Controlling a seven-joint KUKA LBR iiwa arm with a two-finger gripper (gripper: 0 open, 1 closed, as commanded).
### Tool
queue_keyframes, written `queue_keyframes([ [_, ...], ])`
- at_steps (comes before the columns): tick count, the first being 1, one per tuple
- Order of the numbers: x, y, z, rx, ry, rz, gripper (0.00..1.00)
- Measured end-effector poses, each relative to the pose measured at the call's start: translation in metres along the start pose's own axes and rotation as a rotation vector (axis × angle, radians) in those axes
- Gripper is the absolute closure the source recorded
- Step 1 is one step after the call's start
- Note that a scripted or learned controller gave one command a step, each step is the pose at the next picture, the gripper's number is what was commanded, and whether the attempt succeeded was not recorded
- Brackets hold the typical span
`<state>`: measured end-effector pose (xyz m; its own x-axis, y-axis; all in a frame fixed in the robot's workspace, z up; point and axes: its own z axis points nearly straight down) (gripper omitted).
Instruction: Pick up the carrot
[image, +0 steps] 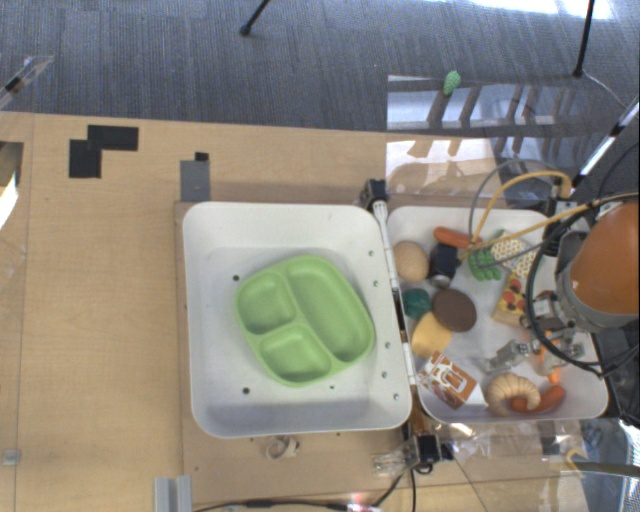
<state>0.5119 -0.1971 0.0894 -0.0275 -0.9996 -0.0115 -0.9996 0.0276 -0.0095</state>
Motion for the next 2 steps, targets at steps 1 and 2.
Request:
queue_keyframes([
  [1, -0.001, -0.011, 0.001, -0.003, -0.001, -0.172, 0.00],
  [2, -0.003, -0.039, 0.001, 0.001, 0.002, -0.208, 0.00],
])
